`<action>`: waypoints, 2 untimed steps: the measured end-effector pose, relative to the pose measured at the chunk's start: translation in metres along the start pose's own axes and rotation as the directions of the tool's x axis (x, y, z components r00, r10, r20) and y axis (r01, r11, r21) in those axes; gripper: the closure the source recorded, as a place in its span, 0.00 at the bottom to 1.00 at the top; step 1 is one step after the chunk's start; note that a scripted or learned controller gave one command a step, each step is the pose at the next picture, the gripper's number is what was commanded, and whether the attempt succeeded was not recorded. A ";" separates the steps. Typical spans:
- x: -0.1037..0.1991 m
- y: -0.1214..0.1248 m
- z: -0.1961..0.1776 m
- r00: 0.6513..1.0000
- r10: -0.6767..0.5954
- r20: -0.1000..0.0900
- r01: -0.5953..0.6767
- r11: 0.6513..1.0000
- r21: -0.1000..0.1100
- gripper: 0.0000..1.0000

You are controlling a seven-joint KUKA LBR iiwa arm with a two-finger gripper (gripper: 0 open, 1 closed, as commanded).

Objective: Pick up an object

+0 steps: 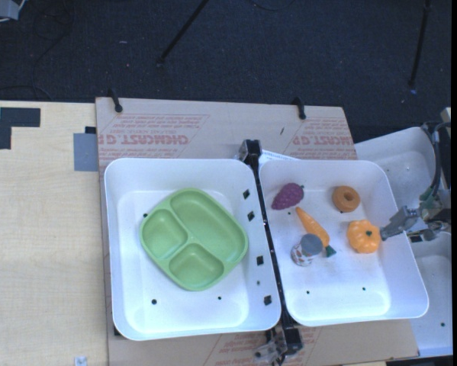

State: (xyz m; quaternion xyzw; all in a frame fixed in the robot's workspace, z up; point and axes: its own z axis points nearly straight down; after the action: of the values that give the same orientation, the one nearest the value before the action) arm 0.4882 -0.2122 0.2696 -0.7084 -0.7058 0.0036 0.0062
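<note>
The right bin (342,303) holds a purple grape bunch (288,195), a brown doughnut (346,199), an orange carrot (312,223), a small orange pumpkin (363,236) and a grey and white toy (307,249). My gripper (400,224) reaches in over the right rim of this bin, just right of the pumpkin and close to it. Nothing shows in its grasp.
The left bin (136,311) bears a green divided plate (194,239). A black divider (263,242) runs between the two bins. Cardboard lies under both bins, and a pale wooden bench top (37,242) stretches to the left.
</note>
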 end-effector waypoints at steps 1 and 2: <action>0.001 0.002 -0.006 1.000 -0.004 0.003 0.004 1.000 -0.011 0.00; 0.006 -0.001 0.039 1.000 -0.004 0.001 0.004 1.000 -0.007 0.00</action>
State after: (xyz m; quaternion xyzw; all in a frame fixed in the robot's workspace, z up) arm 0.4867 -0.2058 0.2306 -0.7069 -0.7073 0.0013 0.0033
